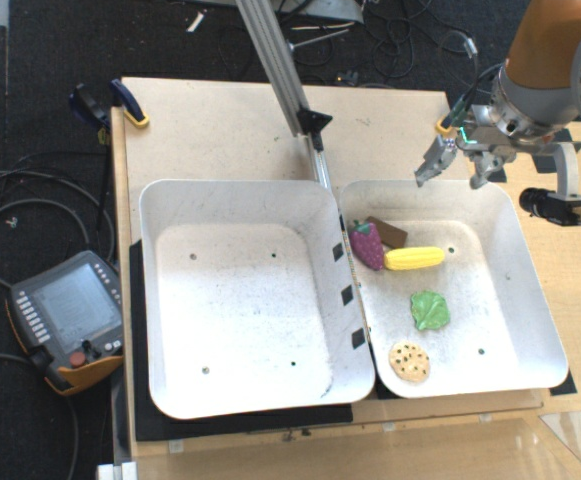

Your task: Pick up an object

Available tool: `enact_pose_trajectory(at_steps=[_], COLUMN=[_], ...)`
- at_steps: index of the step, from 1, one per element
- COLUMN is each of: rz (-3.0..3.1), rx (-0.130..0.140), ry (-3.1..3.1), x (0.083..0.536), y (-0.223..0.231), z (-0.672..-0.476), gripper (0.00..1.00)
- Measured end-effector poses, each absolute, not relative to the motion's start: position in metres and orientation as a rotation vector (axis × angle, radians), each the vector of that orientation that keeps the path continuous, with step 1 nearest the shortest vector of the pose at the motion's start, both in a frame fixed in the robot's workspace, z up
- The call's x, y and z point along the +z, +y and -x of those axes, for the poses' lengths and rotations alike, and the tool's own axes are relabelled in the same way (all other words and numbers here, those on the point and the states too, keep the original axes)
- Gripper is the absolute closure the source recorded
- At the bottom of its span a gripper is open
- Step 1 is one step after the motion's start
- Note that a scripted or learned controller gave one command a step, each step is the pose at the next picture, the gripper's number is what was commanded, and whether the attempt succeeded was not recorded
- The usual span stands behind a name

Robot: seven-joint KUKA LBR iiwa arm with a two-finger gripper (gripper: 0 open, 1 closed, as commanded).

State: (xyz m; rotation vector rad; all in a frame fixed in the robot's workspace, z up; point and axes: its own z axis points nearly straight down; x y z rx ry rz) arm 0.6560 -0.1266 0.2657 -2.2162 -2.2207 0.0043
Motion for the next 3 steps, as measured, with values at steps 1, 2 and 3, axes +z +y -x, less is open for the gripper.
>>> enact_pose_trajectory(at_steps=[1, 2, 3], rz=[2.218, 2.221, 2.216], rx=[0.002, 0.005, 0.006], ry=[-2.225, -2.218, -2.221], x=[0.268, 0.223, 0.168], y=[-0.127, -0.132, -0.122], z=[-0.657, -0.653, -0.65], gripper=[0.0, 0.0, 0.0])
